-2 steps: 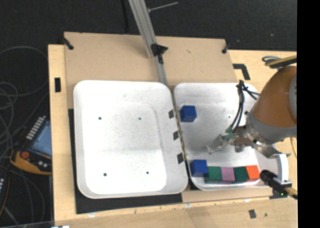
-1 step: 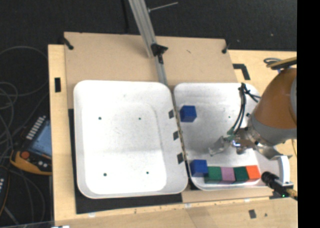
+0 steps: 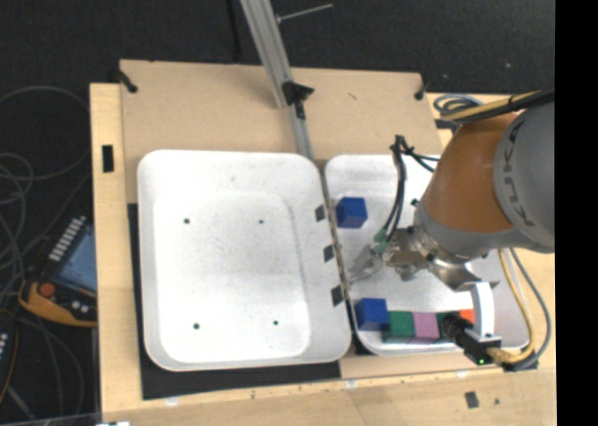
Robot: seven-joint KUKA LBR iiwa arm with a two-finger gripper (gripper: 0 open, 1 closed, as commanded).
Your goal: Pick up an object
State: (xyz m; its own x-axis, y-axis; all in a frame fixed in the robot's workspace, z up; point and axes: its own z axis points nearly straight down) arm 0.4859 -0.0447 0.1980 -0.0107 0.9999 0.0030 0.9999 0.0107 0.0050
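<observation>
matte square blocks (image 3: 372, 312) in glossy white bin (image 3: 360, 172)

A small blue cube (image 3: 351, 212) sat alone toward the far left side of the right bin (image 3: 360, 172). Along that bin's near edge, four blocks lay in a row: a darker blue cube (image 3: 372, 313) at the near left corner, then a green block (image 3: 402, 324), a pale purple block (image 3: 426, 325) and an orange piece (image 3: 465, 319), partly hidden.

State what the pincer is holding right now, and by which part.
Cannot be told: the pincer hangs low in the right white plastic bin, and no block shows between its tips.
</observation>
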